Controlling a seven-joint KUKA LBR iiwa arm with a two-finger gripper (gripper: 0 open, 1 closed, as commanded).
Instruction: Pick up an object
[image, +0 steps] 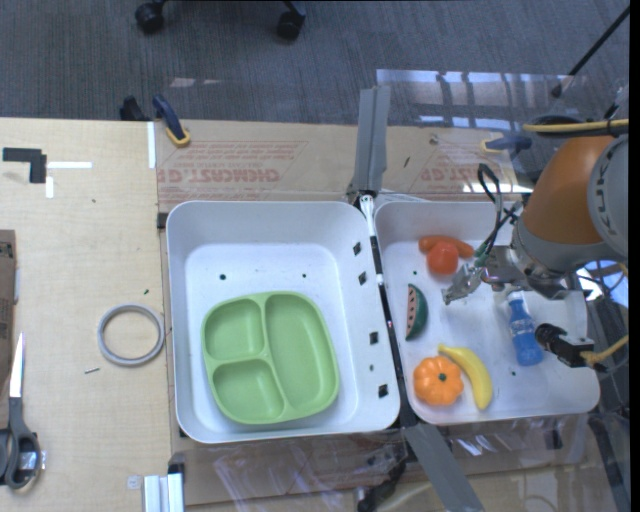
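Hovering claw (462, 287) beside tomato (442, 258)

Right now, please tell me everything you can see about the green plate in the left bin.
The green plate is pale green and looks like smooth plastic. It is a rounded rectangle with three compartments: two smaller ones on the left and one long one on the right. It lies flat, turned slightly, on the floor of the left bin, toward the near side. Nothing sits in it.
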